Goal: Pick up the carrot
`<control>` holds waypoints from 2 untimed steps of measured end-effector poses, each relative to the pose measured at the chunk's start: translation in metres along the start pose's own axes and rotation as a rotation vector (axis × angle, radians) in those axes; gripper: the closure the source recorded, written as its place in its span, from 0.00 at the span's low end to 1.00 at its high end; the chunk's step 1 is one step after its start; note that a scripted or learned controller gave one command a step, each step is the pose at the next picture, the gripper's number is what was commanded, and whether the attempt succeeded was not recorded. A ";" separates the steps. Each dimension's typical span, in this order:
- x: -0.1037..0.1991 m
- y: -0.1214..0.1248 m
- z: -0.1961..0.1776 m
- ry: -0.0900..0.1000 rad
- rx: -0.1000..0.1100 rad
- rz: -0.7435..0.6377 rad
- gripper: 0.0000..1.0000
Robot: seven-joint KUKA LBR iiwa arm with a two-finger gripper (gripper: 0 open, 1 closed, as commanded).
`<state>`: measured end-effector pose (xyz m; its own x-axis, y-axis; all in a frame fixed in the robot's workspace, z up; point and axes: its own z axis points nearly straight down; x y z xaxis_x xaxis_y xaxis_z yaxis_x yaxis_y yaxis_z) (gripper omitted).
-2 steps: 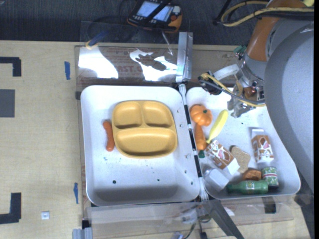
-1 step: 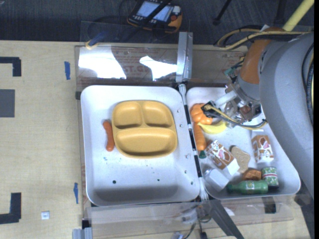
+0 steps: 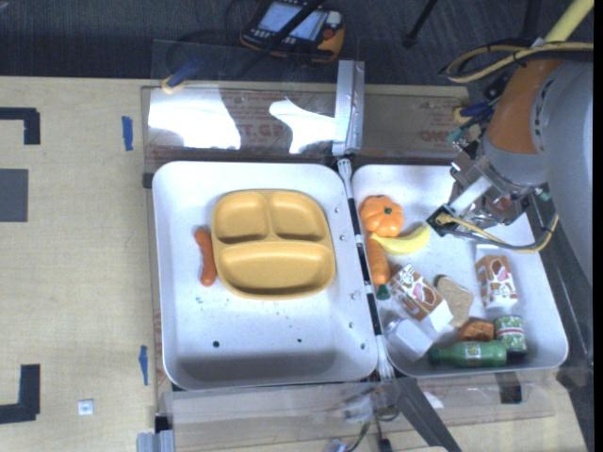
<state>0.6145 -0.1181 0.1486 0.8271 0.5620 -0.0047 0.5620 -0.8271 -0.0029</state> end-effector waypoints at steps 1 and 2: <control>0.062 -0.011 -0.032 0.000 0.000 -0.069 1.00; 0.062 -0.056 -0.032 -0.001 0.003 -0.443 1.00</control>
<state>0.6344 -0.0369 0.1804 0.5064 0.8623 -0.0031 0.8623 -0.5064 -0.0082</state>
